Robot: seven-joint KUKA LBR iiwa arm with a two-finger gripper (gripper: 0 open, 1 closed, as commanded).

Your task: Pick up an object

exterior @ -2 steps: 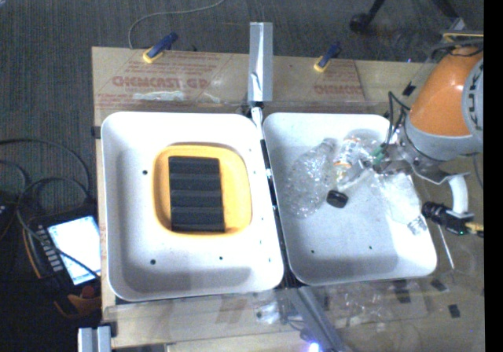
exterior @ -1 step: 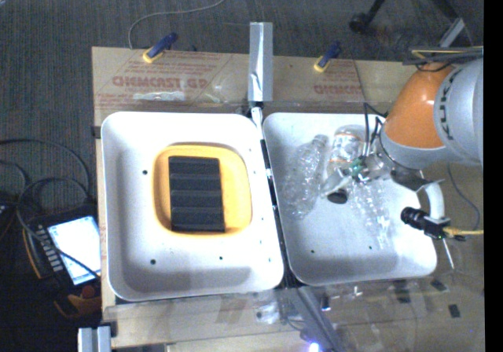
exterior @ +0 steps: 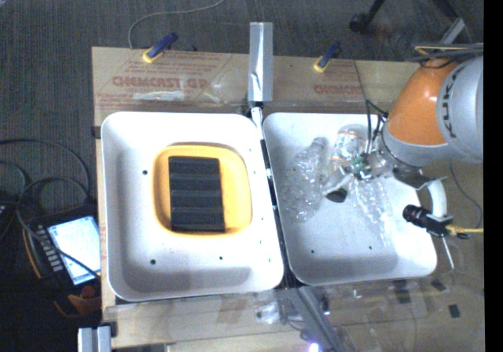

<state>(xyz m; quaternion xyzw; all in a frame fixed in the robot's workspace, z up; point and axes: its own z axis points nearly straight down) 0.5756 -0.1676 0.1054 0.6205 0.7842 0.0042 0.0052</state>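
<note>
One fixed camera looks steeply down from above on both white bins (exterior: 118,264), the bench and surrounding floor.

Brightness: moderate overall; the two white bins (exterior: 118,185) are the brightest areas, the carpet around the bench is dim.
Light source: seems overhead, even and diffuse.
Shadows: soft, along the near inner wall of the left bin and under its rim.
Glare: small highlights on the clear plastic (exterior: 310,174) in the right bin and on the orange band (exterior: 420,111).
Sharpness: slightly soft and grainy throughout; fine detail in the plastic is hard to tell.
</note>
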